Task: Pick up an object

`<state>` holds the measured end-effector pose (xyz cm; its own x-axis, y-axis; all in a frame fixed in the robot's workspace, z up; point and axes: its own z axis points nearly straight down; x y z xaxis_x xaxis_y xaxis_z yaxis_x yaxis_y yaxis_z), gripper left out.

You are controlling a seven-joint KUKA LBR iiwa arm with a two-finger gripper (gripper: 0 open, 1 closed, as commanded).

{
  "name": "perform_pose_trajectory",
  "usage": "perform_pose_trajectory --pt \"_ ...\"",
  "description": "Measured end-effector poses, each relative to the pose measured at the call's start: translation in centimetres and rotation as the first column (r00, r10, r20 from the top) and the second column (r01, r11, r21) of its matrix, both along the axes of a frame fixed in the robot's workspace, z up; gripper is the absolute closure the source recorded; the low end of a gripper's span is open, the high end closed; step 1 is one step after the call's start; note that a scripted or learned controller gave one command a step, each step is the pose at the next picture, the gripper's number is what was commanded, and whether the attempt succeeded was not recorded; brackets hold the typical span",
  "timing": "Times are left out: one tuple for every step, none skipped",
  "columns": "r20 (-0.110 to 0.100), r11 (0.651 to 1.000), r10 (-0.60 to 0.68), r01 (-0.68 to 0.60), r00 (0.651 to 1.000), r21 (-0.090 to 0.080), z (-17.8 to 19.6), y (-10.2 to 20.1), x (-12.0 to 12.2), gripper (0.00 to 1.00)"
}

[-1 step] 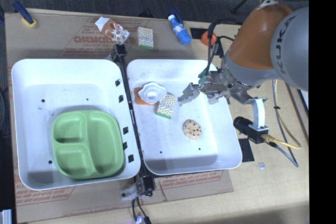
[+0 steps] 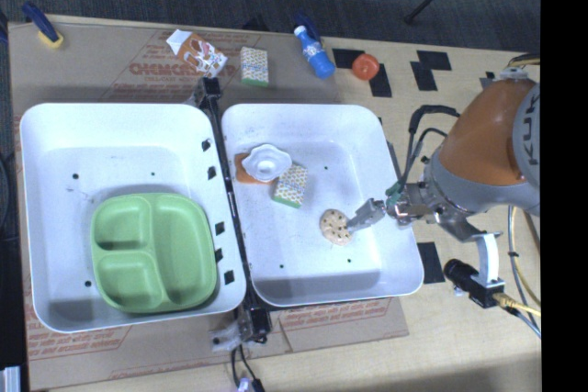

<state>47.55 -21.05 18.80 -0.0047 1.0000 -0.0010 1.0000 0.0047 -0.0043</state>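
Note:
In the right bin point(image 2: 303, 119) lie a round chocolate-chip cookie point(image 2: 334, 226), a green and white patterned block point(image 2: 292, 185) and a white cup-like piece on an orange base point(image 2: 262, 164). My gripper point(image 2: 365, 214) reaches in from the right, low over the bin floor, its tip just right of the cookie and nearly touching it. Nothing shows between its fingers. The grey arm with its orange band point(image 2: 487, 142) stands over the bin's right rim.
The left bin point(image 2: 55, 133) holds a green divided tray point(image 2: 152, 251). Behind the bins on the cardboard lie a snack packet point(image 2: 197, 53), a small patterned block point(image 2: 254, 66), a blue bottle point(image 2: 315, 53), an orange cap point(image 2: 366, 65) and a blue-yellow clamp point(image 2: 42, 25).

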Motion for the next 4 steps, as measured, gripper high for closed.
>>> perform_pose_trajectory --pt "-0.001 1.000 0.004 -0.004 1.000 0.003 -9.7 8.8 6.9 0.00" --pt "-0.002 1.000 0.003 -0.003 1.000 0.003 -9.7 10.1 0.0 0.00" --pt "0.005 1.000 0.001 -0.001 1.000 0.002 -9.6 11.4 15.4 0.00" --pt "-0.003 1.000 0.005 -0.005 1.000 0.000 -8.5 11.2 15.2 1.00"
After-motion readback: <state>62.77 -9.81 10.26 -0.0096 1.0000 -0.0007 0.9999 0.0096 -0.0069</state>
